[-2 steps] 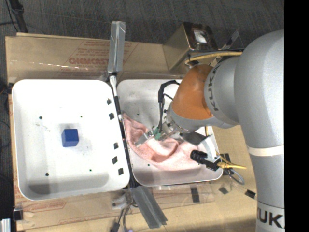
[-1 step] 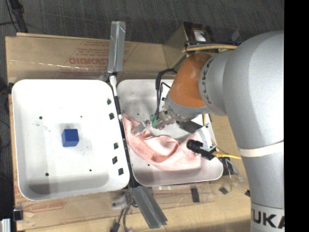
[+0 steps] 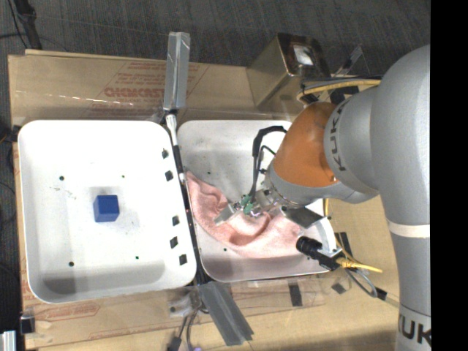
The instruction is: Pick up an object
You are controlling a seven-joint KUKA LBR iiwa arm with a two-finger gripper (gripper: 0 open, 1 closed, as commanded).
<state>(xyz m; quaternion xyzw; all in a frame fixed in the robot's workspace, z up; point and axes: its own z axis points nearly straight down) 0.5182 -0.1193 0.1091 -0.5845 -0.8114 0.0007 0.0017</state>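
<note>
Two white bins sit side by side: one bin on the view's left and one bin on the view's right. The left one holds one blue cube, and four small dark dots mark its floor. The right one holds one pink cloth, a single crumpled piece. One robot arm is over the right bin, with one gripper. Two grey metal bars lie in line with the gap between the bins, one far bar and one near bar. One cardboard sheet lies beneath, and one tan box stands behind.
</note>
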